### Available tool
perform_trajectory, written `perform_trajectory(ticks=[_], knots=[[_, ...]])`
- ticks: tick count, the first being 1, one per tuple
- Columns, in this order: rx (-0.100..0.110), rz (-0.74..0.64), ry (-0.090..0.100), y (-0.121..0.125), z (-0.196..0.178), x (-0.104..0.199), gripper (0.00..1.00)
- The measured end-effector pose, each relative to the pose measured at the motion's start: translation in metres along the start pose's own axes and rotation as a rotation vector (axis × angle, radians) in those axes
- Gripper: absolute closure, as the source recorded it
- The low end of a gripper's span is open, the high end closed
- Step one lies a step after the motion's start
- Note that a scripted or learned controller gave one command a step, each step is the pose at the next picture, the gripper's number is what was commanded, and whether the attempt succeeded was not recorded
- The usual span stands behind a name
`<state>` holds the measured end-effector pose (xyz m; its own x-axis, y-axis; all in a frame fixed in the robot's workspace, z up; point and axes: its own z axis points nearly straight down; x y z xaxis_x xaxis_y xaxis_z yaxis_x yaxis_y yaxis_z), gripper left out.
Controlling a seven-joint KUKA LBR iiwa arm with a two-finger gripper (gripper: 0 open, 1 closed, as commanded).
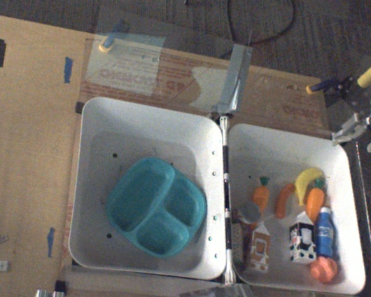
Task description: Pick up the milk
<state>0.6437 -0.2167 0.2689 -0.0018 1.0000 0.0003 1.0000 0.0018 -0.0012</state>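
Observation:
The milk (301, 244) is a small white carton with black cow patches. It stands in the right bin (281, 150), near the front right, between a blue bottle (325, 233) and an orange-and-white carton (260, 248). My gripper (360, 139) hangs over the bench beyond the bin's far right corner, well away from the milk. Its fingers are open and hold nothing.
Around the milk lie a banana (306, 180), two carrots (315, 201) (261, 193), an orange piece (283, 200), a round reddish fruit (324, 270) and a small can (251, 213). The left bin (103, 130) holds a teal divided plate (157, 207).

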Motion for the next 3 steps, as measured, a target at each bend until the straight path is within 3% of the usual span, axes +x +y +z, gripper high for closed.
perform_trajectory(ticks=[1, 2, 3], knots=[[0.000, 0.109, 0.000, -0.075, 0.096, 0.025, 0.00], [-0.002, 0.133, -0.001, -0.137, 0.172, 0.056, 0.00], [-0.004, 0.142, -0.002, -0.138, 0.163, 0.052, 1.00]])
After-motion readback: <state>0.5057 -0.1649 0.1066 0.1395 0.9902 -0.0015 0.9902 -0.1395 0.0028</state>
